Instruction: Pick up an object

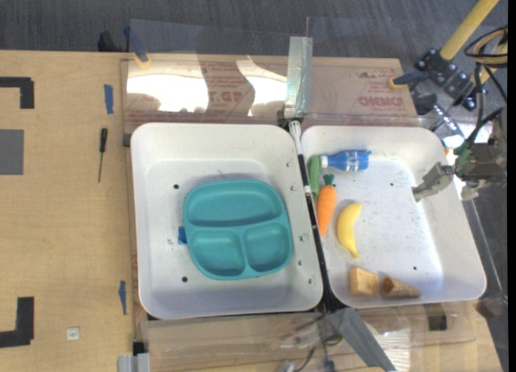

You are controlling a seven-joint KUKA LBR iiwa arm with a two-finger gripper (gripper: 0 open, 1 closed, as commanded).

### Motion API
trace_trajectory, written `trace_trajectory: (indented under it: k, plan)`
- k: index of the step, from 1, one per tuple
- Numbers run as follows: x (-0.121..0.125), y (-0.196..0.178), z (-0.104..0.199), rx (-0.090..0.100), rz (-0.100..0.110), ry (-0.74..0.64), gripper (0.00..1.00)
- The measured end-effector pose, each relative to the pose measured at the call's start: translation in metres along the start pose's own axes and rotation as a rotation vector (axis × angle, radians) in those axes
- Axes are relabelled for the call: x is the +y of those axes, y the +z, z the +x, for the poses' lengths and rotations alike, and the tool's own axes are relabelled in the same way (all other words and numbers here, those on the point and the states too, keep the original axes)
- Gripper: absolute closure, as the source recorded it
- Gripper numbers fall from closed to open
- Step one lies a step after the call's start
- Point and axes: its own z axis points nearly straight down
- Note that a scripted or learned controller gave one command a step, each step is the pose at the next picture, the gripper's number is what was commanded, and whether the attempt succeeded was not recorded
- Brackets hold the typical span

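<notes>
The right bin (451,273) holds several small items. A yellow banana (348,227) lies near its middle, with an orange carrot (325,207) just to its left. A blue bottle (348,160) lies toward the back beside a green item (313,170). A tan bread piece (363,282) and a brown cone-like piece (398,287) sit at the front. My gripper (448,178) hangs over the right rim of this bin, apart from all the items and with nothing seen in it.
The left bin (153,282) carries a teal divided plate (237,228). A thin divider wall (305,201) separates the two bins. A clear panel and cardboard stand behind them, and cables and a yellow pole (480,9) are at the back right.
</notes>
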Motion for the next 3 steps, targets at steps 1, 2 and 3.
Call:
trace_trajectory:
  k: [1,2,3]
  plan:
    - [0.002,0.151,0.058,0.002,0.014,0.206,0.0]
    - [0.037,0.19,0.058,-0.001,-0.004,-0.462,0.0]
    - [0.04,0.178,0.058,-0.003,-0.014,-0.461,1.0]
